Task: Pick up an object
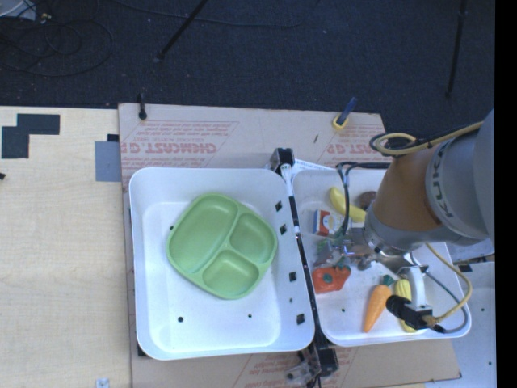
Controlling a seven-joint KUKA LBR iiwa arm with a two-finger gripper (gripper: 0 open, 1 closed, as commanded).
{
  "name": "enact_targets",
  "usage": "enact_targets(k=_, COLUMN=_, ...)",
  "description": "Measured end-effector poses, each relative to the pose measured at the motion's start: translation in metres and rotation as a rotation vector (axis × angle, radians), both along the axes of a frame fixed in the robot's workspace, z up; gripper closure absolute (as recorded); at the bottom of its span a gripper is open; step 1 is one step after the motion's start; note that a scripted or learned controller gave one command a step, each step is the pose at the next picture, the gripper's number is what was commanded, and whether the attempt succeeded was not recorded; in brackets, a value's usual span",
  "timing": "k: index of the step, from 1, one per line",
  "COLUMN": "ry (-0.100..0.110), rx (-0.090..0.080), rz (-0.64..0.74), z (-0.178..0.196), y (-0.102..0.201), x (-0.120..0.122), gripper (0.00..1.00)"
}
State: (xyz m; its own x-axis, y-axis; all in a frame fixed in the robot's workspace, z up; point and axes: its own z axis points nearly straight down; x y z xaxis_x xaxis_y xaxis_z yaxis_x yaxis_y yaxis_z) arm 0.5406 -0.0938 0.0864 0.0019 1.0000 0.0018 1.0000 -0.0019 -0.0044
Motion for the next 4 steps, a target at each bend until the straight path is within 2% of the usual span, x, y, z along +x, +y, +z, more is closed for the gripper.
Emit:
enact_targets(k=1, ry=0.004, rx=0.004, rz=-0.005, z=0.007, y=0.000, x=0.000, gripper=1.00)
enact_targets(k=2, ry=0.004, rx=0.004, rz=-0.005, z=0.007, y=0.000, x=0.000, gripper=0.00)
enact_targets(k=3, ry=-0.002, rx=0.000, rz=0.001, z=0.000, y=0.006, x=0.057, gripper=0.00)
enact_targets(k=4, ry=0.000, rx=-0.002, rz=-0.001, z=0.000, y=-0.064, x=-0.021, gripper=0.00)
